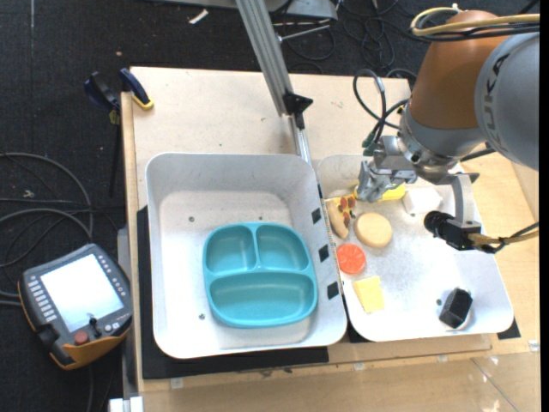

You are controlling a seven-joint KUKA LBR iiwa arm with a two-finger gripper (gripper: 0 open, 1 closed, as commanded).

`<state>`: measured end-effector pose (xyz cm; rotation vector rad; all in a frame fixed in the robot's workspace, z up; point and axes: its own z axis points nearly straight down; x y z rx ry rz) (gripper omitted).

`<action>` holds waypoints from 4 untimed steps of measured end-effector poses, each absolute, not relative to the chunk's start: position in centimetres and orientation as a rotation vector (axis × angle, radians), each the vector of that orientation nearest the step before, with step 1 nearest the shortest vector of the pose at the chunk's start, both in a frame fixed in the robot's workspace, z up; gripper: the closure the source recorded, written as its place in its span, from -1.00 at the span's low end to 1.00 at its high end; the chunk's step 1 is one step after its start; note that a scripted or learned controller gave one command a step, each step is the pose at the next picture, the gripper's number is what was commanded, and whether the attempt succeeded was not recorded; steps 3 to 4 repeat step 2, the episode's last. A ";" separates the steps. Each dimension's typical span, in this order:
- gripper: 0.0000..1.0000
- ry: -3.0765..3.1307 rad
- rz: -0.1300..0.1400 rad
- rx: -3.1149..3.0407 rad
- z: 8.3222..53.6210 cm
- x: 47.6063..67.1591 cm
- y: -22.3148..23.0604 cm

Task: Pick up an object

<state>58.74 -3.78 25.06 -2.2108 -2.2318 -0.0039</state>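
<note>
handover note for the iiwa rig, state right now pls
Gripper: low over the right bin's far end; whether it grips anything can't be told.
Right bin holds: tan round piece, orange-red slice, yellow block, hot-dog-like piece, black object, and a yellow item and white piece by the gripper.
Left bin: teal divided tray.
Done: nothing visibly lifted.
Left: grasp and lift one object.

Your grey arm (480,75) with its orange band reaches in from the right, and its gripper (371,189) points down low.
</note>
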 end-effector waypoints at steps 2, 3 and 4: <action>1.00 -2.231 -0.003 -2.211 25.0 57.6 7.8; 1.00 -2.231 -0.003 -2.211 25.0 57.6 7.8; 1.00 -2.231 -0.003 -2.211 25.0 57.6 7.8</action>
